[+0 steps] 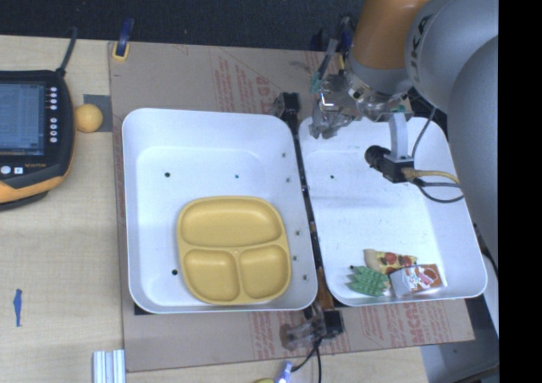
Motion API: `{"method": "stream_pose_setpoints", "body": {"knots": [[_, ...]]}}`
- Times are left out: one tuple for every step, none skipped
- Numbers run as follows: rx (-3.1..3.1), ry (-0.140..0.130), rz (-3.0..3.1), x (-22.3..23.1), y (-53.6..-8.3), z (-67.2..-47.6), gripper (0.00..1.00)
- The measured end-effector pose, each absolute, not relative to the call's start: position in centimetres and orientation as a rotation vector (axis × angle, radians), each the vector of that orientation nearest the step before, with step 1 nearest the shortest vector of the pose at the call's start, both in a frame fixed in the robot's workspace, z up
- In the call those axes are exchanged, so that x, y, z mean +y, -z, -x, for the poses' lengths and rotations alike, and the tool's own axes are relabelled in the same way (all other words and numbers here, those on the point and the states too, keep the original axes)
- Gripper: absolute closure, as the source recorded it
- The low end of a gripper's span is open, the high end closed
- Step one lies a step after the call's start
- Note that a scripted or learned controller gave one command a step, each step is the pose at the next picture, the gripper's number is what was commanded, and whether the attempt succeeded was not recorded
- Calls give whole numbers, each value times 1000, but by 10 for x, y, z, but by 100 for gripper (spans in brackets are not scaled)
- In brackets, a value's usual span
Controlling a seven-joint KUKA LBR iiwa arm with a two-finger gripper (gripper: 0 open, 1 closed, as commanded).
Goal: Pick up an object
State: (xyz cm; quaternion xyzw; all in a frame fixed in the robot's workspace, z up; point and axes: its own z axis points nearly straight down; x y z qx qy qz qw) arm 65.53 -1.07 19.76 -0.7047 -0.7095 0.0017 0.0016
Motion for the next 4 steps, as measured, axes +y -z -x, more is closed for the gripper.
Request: {"method": "stream_pose_setpoints", "body": {"knots": [[-2222, -3, 2218, -60, -255, -604, 100], [-2223, -4, 2218, -91, -225, -656, 100], [-2226, -5, 2213, -32, -191, -656, 100], [-2222, -3, 2217, -66, -253, -605, 100]]}}
